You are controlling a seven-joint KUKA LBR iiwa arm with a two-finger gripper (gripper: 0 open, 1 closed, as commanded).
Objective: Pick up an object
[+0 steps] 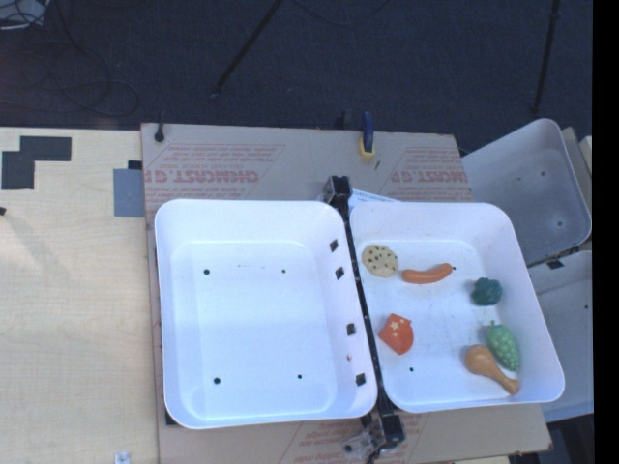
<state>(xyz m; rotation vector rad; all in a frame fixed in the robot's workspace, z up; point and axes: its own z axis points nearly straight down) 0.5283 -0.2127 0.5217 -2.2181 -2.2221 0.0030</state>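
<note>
**Pick not yet begun — every object lies in the right bin**

Table point(68, 288): pale wood surface with a brown cardboard sheet point(242, 167) under the bins.

Left shallow white plastic bin point(174, 307): bare floor, a few dark dots on it.

Right shallow white plastic bin point(527, 259): carries all six candidates, none lifted, none touching a wall as far as I can tell.

Objects, largest first:
- tan pear-shaped toy point(490, 368), near corner, lying tilted
- green bumpy grape-like toy point(504, 346), touching or just beside the tan one
- orange-red sausage-shaped toy point(427, 275), far side, lying flat
- red wedge-shaped toy point(397, 333), near the divider, well apart from the others
- round beige cookie with dark chips point(380, 260), just beside the sausage's end
- small dark green broccoli-like toy point(486, 292), right side

Jaws: cannot tell their state.

Judgement: nothing is done so far. Approach, grasp and lift are all left. The red wedge, standing alone, looks the easiest target.
</note>
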